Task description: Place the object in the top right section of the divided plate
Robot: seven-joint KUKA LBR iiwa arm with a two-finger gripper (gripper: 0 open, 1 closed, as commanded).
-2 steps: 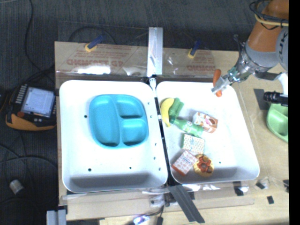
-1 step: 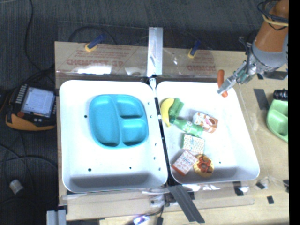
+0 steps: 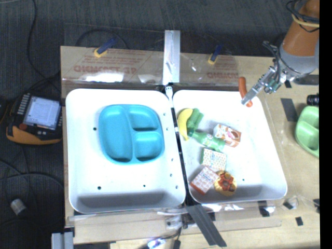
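Camera view: the one slanted look down on the bench and both bins.
Arm: reaches in from the upper right of the frame, orange band uppermost, wrist slanting down and left.
Hand: poised at the upper right corner of the right bin, its tip close to a small orange-red piece at the bin's rim. I cannot tell whether that piece is part of the hand or a loose thing, nor whether the hand is wide, narrow or holding anything.
Divided plate: blue, in the left bin, centre-left of the frame. Its top right section looks bare.
Objects: clustered in the right bin, right of centre. A banana touches a green bottle by the divider; a pink-and-white packet lies just beside them; lower down are a pale green carton, a red-and-white box and a red strawberry-like item.
Progress: judged barely begun, with nothing yet on the plate.
Risk, grasp: the items crowd and touch, so a descent could nudge neighbours or close on two.
Risk, carry: a weak hold could drop the item on the ridge between the bins.
Risk, placement: the sections are small and adjoining, so a slight offset would land the item in the wrong one.
Off to the right: a green container stands on the bench, outside the bins.
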